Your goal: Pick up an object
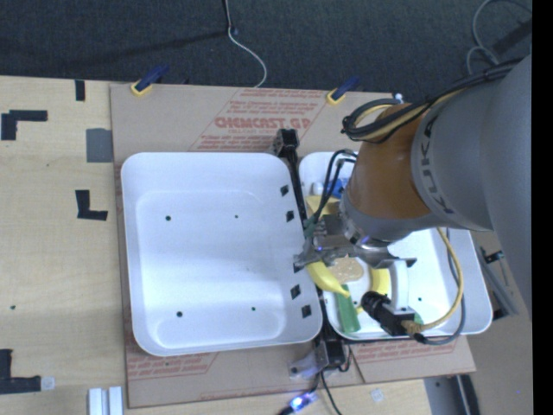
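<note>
Arm reaching down into the right-hand bin; pick not yet shown as done.

Nearest the camera, a green object point(347, 315) and a yellow object point(329, 278) lie at the right bin's point(471, 316) near-left corner, with a tan round piece point(349, 271) just beside them. The end effector point(321, 247) hangs low over these things, close to the divide between bins; I cannot tell whether it is clenched or released, and nothing is visibly lifted. Grasp and lift appear left to do. The left bin point(138, 232) lies beyond reach of this move.
</note>
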`<state>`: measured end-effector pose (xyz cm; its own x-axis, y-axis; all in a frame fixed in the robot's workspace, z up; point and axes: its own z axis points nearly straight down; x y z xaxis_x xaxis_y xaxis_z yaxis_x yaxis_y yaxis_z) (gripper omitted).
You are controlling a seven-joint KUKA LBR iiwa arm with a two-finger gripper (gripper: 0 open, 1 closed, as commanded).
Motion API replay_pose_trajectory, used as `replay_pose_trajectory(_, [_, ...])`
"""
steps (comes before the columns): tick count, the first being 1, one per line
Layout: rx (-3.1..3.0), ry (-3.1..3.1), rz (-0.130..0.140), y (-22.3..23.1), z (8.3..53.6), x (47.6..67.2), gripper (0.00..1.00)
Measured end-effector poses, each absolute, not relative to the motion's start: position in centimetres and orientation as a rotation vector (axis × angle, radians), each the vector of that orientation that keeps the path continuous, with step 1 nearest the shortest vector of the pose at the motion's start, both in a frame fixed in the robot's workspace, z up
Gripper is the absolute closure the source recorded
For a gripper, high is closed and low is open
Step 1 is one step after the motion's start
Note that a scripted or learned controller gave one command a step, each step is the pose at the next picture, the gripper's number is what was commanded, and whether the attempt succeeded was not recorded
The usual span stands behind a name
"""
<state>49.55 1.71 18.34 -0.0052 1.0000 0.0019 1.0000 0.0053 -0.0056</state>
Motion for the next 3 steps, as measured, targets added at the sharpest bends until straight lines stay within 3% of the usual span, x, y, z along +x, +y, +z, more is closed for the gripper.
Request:
replay_pose_trajectory(1, [-2.214,-2.232,-0.01,6.5,26.7,49.8,1.0])
replay_pose_trajectory(2, [-2.213,-2.228,-0.001,10.9,28.3,50.8,1.0])
replay_pose_trajectory(3, [-2.212,-2.229,-0.001,16.9,28.9,53.9,1.0])
